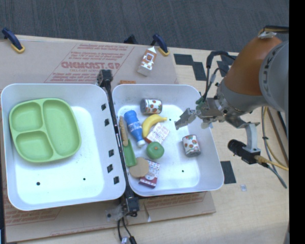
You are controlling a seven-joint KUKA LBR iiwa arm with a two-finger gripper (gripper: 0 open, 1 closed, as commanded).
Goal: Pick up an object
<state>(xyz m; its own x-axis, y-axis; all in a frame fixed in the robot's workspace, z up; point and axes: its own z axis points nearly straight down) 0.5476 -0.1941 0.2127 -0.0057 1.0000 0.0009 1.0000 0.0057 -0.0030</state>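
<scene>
Arm over right bin's right edge, nothing lifted yet.

Your jaws [185, 119] hang above the right bin [209, 156] near its right wall, with no object between them; open or closed, you cannot tell from this angle. Pickable items sit in that bin: a red-white can [191, 145] just below the jaws, another can [151, 106] near the top, a banana [153, 122], a blue bottle [132, 124], a green apple [155, 150], a white-red packet [159, 134] touching the banana, a small carton [151, 174] at the bottom, and a green stick-shaped item [129, 154] along the left wall. The left bin [56, 179] holds a green divided plate [44, 130]. One more carton [147, 61] lies on the cardboard sheet [86, 60] on the desk, outside both bins.
</scene>
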